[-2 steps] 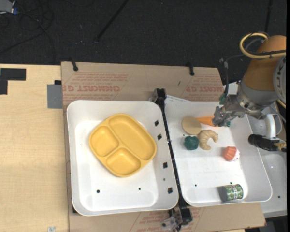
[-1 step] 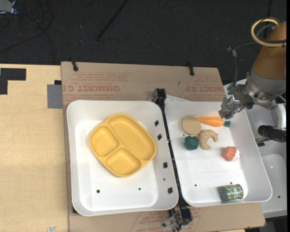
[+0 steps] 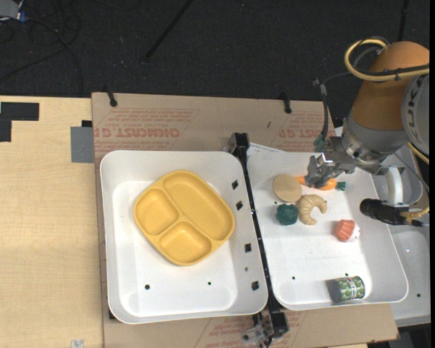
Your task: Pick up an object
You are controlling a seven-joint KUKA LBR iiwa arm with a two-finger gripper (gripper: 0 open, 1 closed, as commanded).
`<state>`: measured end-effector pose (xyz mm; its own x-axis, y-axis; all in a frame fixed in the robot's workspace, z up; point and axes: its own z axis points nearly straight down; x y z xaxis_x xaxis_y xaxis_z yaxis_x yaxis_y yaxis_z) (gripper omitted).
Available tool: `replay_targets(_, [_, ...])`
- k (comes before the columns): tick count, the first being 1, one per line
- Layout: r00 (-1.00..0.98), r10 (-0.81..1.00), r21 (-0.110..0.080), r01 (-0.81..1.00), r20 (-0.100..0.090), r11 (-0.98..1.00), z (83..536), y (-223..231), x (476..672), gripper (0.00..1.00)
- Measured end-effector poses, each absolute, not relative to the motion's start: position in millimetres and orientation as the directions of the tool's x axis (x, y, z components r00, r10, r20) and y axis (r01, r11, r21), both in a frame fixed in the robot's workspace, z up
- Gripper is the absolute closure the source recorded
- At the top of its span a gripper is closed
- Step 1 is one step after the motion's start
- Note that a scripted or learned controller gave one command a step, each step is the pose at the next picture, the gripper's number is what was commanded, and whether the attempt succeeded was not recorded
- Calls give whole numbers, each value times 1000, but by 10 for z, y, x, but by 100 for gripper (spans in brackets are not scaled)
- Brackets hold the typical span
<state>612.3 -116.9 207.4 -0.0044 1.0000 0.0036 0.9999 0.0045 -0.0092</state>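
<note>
Hand [image 3: 321, 171] low over right bin [image 3: 377, 267], above orange piece [image 3: 326, 184]; finger spread impossible to tell. Nearby: tan disc [image 3: 287, 188], croissant [image 3: 312, 207], dark green lump [image 3: 286, 214], strawberry-like piece [image 3: 346, 230], green can [image 3: 346, 288] near front rim. Yellow divided plate [image 3: 183, 216] in left bin [image 3: 130, 281]. Mirrored red print on cardboard [image 3: 203, 125] under bins, not readable with certainty.
</note>
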Motion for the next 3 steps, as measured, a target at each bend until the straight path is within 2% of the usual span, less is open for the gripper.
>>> replay_targets(1, [-5,1000,-10,1000,3,5,1998,-721,6011,100])
replay_targets(2, [-6,1000,-8,1000,3,6,2082,-146,5997,100])
replay_targets(3, [-5,1000,-9,1000,2,5,2146,275,5901,100])
